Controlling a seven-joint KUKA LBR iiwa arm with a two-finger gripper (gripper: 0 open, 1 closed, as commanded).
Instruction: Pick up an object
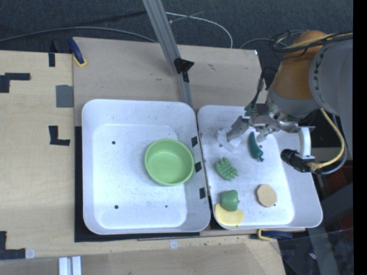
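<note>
One grey arm (321, 67) angles its pincer (243, 129) low over the right bin (298, 202).

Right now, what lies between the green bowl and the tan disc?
In the camera view, between the green bowl and the tan disc lie the bins' rims and a green spiky toy.

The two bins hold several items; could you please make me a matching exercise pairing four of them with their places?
Things:
1. green bowl
2. spiky green toy
3. tan round disc
4. yellow piece

Places:
A. right bin, near its front right corner
B. middle of the right bin
C. left bin
D. front left edge of the right bin

Pairs: 1-C, 2-B, 3-A, 4-D
</note>
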